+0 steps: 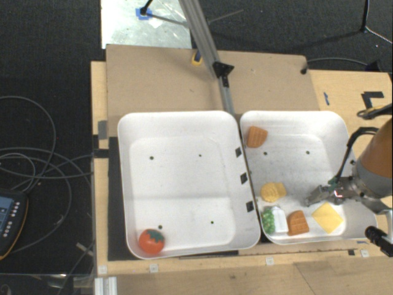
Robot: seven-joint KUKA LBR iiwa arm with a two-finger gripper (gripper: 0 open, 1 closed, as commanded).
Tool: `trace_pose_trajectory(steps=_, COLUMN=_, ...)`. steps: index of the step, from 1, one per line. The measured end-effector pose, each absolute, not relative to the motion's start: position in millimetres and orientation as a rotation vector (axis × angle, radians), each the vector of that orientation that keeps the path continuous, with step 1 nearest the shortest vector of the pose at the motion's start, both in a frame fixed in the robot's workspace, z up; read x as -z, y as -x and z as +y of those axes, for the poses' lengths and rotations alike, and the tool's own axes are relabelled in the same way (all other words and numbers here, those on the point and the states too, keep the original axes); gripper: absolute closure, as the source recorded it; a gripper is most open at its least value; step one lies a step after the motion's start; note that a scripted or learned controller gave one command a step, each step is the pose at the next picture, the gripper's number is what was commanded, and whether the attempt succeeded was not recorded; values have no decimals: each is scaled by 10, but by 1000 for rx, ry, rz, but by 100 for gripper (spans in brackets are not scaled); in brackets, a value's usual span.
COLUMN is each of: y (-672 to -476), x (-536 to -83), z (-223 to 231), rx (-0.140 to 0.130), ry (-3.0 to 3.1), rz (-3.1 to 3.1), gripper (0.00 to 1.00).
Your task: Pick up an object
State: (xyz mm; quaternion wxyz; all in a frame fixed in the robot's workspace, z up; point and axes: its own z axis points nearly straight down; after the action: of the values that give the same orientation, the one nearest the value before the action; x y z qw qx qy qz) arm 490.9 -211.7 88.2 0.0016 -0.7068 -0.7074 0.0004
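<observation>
In the right bin [319,125], near its front wall, lie a yellow block [328,217], brown piece [298,223], green-and-white item [272,220] and yellow lump [273,192]. The gripper [319,195] hovers just beside the yellow block, its state unclear, the arm cut off at right. A tomato [151,241] sits in the left bin [178,128], whose floor is otherwise open.
</observation>
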Motion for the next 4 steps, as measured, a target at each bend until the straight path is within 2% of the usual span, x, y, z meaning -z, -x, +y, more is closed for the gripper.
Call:
trace_pose_trajectory(steps=1, y=-4925, x=-1014, z=-2128, rx=3, ry=2223, rz=-2225, gripper=100)
trace_pose_trajectory(steps=2, y=-4907, x=-1450, z=-2126, rx=3, ry=2221, rz=-2228, gripper=100)
trace_pose_trajectory(steps=3, y=-4984, x=-2078, z=-2147, rx=5, ry=2221, rz=-2234, gripper=100)
trace_pose_trajectory(steps=4, y=-4994, x=-2124, z=-2149, rx=2, ry=2217, rz=-2230, gripper=100)
